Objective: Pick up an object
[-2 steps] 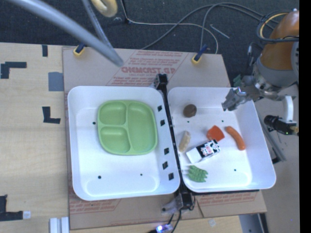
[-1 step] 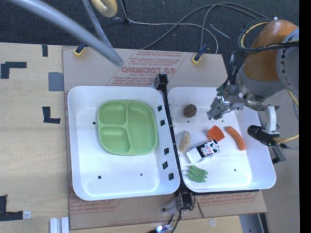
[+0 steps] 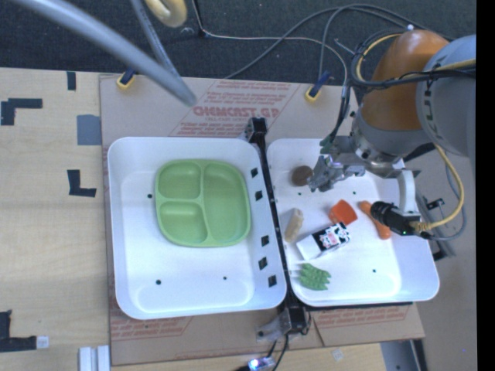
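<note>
tool [image 3: 323, 175] low in right bin [image 3: 387, 284], far side | finger state: cannot tell | nearest thing: brown lump [image 3: 301, 175] just left of tool | orange block [image 3: 343, 211] nearer

Arm reaching in from the right, wrist bent downward.
The grey arm's orange band sits above the wrist; the tool [image 3: 323, 175] points down-left, hanging low.
</note>
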{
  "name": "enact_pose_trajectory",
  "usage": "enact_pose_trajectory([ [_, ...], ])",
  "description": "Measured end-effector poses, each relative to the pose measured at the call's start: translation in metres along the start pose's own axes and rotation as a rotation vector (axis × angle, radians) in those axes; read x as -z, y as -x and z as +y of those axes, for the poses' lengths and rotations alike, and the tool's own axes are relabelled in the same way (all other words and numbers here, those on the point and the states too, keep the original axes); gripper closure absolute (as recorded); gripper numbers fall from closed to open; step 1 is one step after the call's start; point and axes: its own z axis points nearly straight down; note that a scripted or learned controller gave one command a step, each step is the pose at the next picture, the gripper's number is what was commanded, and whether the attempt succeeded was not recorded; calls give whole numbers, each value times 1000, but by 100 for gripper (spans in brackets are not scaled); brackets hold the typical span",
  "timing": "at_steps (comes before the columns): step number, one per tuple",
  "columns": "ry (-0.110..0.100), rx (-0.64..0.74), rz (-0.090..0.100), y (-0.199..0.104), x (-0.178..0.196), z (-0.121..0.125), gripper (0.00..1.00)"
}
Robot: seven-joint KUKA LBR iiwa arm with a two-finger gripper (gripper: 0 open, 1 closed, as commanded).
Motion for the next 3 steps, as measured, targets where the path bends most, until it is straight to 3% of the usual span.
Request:
enact_pose_trajectory([
  [3, -2, 1, 0, -152, 11, -45, 100],
])
